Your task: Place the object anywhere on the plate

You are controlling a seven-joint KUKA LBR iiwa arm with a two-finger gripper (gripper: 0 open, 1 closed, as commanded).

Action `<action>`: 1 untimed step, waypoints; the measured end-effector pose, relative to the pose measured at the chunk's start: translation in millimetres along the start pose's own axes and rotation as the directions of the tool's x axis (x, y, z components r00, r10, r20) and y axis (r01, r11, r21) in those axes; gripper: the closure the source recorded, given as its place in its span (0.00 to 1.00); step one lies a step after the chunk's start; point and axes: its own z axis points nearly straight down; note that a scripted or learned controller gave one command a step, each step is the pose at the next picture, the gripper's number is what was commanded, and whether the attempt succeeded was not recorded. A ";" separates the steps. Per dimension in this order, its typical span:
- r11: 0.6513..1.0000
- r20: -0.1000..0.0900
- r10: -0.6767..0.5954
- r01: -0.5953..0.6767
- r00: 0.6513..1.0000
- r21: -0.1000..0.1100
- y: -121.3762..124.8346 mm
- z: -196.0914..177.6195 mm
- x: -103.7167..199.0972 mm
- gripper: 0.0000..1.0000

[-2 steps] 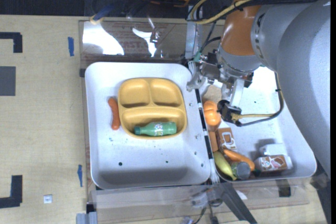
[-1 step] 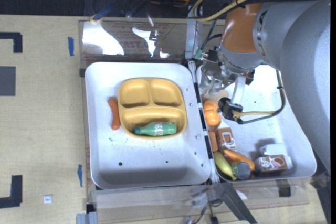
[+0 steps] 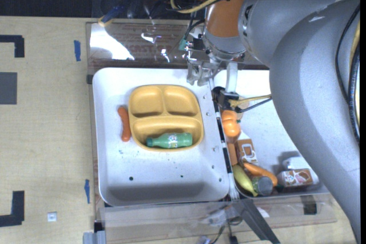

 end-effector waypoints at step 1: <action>0.985 0.000 -0.170 0.170 0.985 -0.003 -3.7 -9.9 66.2 1.00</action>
